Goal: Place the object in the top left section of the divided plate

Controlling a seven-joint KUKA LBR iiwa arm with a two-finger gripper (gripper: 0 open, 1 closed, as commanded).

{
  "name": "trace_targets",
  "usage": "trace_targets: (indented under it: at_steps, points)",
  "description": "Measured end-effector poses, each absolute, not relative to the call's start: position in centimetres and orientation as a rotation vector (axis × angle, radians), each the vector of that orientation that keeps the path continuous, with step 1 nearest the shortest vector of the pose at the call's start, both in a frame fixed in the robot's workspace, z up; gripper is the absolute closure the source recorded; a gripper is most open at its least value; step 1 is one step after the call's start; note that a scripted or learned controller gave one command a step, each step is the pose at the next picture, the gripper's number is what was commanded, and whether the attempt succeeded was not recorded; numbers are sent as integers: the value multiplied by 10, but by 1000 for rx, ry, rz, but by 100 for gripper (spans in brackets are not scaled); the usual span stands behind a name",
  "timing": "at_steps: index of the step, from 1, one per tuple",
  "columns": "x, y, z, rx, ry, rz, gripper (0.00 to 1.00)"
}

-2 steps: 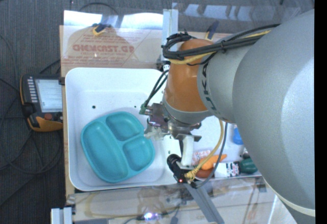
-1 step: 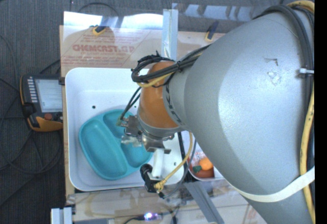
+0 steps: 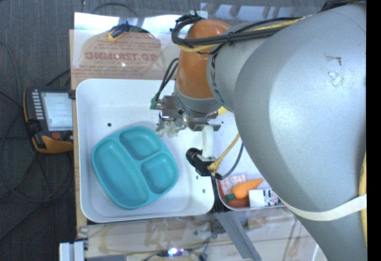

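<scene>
Gripper [image 3: 168,127] is hanging over the left bin [image 3: 107,96], just above the plate's [image 3: 134,165] upper right rim; its opening and any load cannot be told from this angle. The teal plate is lying down-left of the gripper, its three sections showing bare. A carrot [image 3: 245,188] is lying in the right bin [image 3: 221,200], down-right of the gripper, beside a white block [image 3: 256,198]. The arm [image 3: 286,105] is covering most of that bin. A pendant [image 3: 49,118] is sitting far left, off the bench.

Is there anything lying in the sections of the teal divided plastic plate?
No: all three sections of the teal divided plastic plate show bare teal surface.
</scene>
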State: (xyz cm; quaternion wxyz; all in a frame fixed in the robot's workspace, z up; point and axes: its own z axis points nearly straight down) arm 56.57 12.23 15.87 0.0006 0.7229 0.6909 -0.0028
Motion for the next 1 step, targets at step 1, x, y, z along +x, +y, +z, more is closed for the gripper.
trace_targets:
  at_steps: [1]
  points:
    - [527, 108, 91, 2657, 1649, 28, 100]
